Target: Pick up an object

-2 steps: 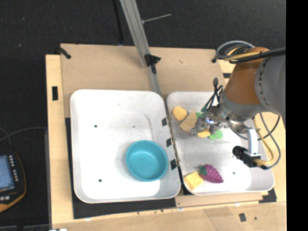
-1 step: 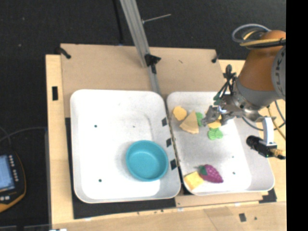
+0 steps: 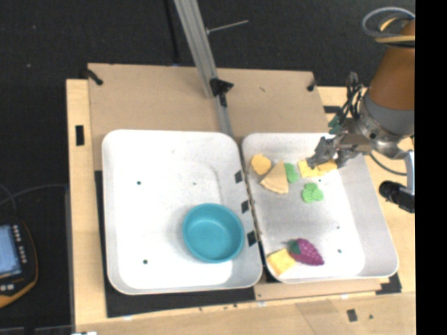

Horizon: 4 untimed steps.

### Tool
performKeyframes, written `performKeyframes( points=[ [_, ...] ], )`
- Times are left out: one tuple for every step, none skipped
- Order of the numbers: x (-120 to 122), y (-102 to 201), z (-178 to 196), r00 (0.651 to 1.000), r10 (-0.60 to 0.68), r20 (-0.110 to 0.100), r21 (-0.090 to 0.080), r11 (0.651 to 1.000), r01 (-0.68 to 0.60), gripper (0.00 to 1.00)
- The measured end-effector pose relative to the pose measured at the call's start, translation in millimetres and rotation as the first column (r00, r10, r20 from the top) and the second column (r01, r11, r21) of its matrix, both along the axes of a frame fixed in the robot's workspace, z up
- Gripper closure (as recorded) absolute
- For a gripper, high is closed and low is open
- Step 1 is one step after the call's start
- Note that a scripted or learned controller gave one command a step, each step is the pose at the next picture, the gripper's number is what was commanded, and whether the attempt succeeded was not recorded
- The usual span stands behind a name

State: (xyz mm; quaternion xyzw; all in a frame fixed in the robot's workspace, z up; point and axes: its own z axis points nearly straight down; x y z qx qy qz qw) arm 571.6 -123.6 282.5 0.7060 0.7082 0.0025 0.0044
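— Over the far end of the right-hand shallow white bin (image 3: 374, 208) we see the two-finger gripper (image 3: 325, 153) hanging low, with the grey arm with the orange band (image 3: 391, 82) reaching in behind it

— And which thing do we take it to be after?

— We judge it is the flat yellow block (image 3: 308, 168), which lies just beside and partly under the gripper's tip. A small green block (image 3: 290, 172), a tan wedge (image 3: 276, 180) and a rounded orange-yellow piece (image 3: 260, 164) sit close by on its left, and a green lumpy piece (image 3: 312, 194) lies near it on the bench-front side

— Is the gripper spread or closed?

— We cannot tell; its tip is a dark blur at this slant, and we see nothing held in it. So we put the step at the approach or the final descent, with the pick not yet made

— What does the next move call for?

— We think it needs the gripper centred on the yellow block, brought down to the bin floor and closed on it alone, without nudging the green block. The purple grape-bunch toy (image 3: 306, 251) and the second yellow block (image 3: 281, 262) lie well apart at the near end, and the teal bowl (image 3: 209, 232) sits in the left white bin (image 3: 140, 159), so we leave those alone
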Motion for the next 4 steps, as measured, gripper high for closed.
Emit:
performKeyframes(
  points=[
    [16.4,51.6,-15.1,1.000,0.003,-0.008,0.002,1.000,-0.003,1.00],
    [27.1,99.2,-31.2,1.000,0.003,-0.011,0.003,1.000,-0.003,1.00],
    [31.9,159.4,-41.7,1.000,0.004,-0.012,0.004,1.000,-0.004,1.00],
    [27.1,202.0,-39.8,1.000,0.003,-0.011,0.003,1.000,-0.003,1.00]
  ],
)
